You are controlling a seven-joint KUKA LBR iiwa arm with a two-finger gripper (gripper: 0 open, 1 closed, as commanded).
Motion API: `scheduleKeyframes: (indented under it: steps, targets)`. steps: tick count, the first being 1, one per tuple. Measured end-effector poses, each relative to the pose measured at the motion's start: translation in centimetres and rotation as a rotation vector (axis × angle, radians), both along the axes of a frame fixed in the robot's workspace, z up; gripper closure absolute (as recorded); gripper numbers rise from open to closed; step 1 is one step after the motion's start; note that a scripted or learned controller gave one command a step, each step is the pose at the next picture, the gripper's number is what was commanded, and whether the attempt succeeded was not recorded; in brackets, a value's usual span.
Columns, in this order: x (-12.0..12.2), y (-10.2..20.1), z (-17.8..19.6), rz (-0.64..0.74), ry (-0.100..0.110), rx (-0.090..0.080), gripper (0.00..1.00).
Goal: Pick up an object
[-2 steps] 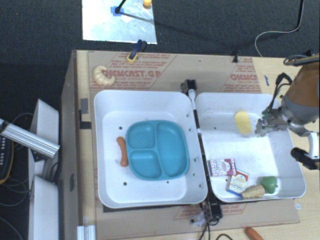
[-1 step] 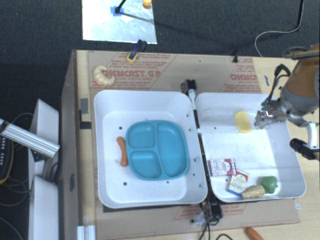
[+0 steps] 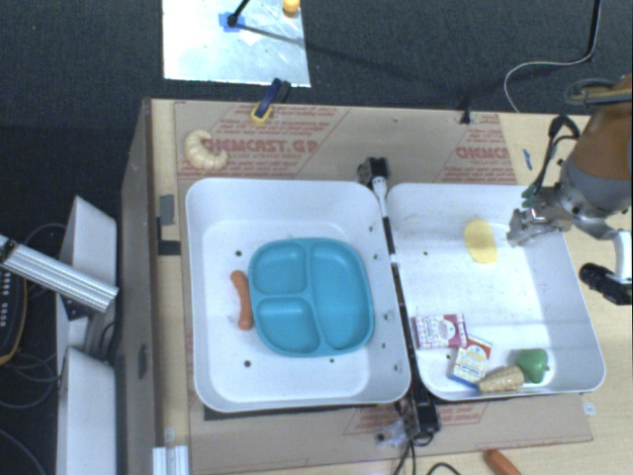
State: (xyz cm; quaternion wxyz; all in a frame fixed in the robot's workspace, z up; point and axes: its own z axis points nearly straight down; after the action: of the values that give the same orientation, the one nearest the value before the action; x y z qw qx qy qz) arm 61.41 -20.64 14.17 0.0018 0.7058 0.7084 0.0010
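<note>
Two bins point(image 3: 297, 201) lay side by side; the gripper point(image 3: 524, 226) hovered near the yellow piece point(image 3: 482, 241), apparently approaching. Finger state: cannot tell. Next, lowering over it.

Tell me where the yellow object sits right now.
The yellow object lies in the upper part of the right bin, just left of the gripper and well above the red-and-white packet.

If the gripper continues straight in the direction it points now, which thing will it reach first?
The gripper points leftward over the right white bin. Going straight on, it would probably meet the pale yellow soft block first, which lies just ahead. Its height above the bin floor is unclear, so it might pass over.
</note>
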Motion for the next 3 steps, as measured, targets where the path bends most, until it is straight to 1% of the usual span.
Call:
scheduleKeyframes:
  steps: [3]
  targets:
    - [0.3, 0.0, 3.3, 0.008, -0.010, -0.003, 1.00]
